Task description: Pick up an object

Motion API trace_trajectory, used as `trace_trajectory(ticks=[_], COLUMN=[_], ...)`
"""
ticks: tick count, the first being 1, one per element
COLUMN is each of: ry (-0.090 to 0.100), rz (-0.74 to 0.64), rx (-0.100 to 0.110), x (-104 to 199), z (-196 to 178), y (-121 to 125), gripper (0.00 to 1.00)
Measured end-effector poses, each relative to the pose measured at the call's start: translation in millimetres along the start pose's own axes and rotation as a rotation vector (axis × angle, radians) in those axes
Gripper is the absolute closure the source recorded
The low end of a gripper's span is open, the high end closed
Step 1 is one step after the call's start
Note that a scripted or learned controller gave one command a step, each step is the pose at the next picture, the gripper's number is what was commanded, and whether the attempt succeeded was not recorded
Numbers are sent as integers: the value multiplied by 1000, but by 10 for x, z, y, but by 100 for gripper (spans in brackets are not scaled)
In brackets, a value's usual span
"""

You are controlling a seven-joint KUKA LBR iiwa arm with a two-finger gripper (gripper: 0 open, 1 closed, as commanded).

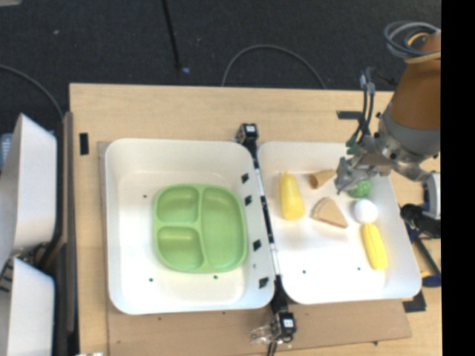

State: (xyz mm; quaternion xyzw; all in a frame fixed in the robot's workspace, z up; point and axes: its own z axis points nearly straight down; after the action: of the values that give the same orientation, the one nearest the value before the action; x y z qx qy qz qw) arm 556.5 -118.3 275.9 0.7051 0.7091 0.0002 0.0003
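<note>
Green ball looks to us like the target: it sits in the right bin, upper right part, and the gripper is right over it, partly covering it. We cannot tell whether the fingers are apart or together; the tip is a dark, blurred cluster from this angle. We see nothing clearly clamped, so we log no grasp.

Progress, as we judge it: the approach is done, the gripper is down at bin level next to the ball. Closing, lifting and clearing the bin are left. Nothing is lifted off the floor of the bin as far as we can see.

Other contents of the right bin: a white ball just below the green one, almost touching it; a tan wedge to its left; a small brown piece just left of the gripper; a yellow bottle near the divider; a yellow corn-like piece lower right.

Room: tight. The bin's right wall is close on one side, the white ball and brown piece crowd the others. Straight up is open. The left bin holds a green tray, well apart from the work.
</note>
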Motion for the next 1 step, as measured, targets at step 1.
trace_trajectory(ticks=[1], ry=[0], rz=[0], rx=[0], x=[495], z=[157], y=[41], gripper=[100])
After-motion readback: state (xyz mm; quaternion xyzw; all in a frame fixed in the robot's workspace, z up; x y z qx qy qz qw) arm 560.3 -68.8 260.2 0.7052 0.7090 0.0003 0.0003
